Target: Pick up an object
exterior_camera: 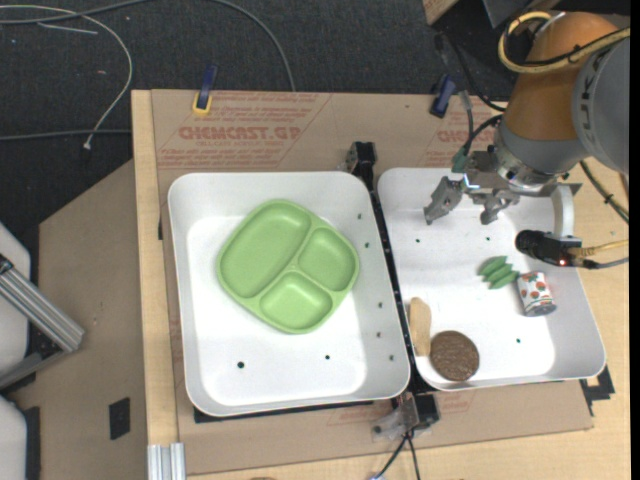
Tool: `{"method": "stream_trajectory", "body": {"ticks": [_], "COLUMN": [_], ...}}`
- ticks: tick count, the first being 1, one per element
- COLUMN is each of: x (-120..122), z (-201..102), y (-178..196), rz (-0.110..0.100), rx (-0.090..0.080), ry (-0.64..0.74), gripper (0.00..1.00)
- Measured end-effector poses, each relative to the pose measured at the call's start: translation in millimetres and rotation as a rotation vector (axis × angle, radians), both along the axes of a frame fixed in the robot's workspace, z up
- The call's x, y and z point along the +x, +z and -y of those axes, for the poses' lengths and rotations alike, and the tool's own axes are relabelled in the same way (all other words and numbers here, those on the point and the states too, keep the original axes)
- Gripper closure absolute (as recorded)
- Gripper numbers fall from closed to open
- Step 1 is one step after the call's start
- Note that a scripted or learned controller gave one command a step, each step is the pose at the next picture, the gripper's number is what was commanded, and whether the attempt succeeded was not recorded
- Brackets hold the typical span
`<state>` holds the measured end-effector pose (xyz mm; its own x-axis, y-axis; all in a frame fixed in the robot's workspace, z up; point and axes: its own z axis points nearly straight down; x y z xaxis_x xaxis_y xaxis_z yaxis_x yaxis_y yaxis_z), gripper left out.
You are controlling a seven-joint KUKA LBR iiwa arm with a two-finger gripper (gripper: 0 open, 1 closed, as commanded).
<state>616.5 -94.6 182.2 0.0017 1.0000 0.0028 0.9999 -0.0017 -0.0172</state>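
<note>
Hand (466,202) hovers open, green pod (494,269) nearby.

Grey arm (585,88) reaching in from the right (orange band above wrist), pincer (466,204) pointing down, fingers spread, nothing between them

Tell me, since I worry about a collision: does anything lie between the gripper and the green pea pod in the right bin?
Nothing visible does. The gripper hangs over the far part of the right bin, and bare white floor separates it from the green pea pod. The small can lies beyond the pod, out of the path.
</note>
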Motion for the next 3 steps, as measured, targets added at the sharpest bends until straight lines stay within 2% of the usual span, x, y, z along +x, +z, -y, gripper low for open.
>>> {"method": "stream_trajectory", "body": {"ticks": [1, 2, 3], "x": [3.1, 3.7, -5.8], "z": [-0.1, -2.3, -2.4], "y": [9.0, -32.8, -78.9], "rz": [0.015, 0.011, 0.012], "rx": [-0.001, -0.001, -0.001], "ry": [0.002, 0.002, 0.001], "gripper": [0.0, 0.0, 0.0]}}
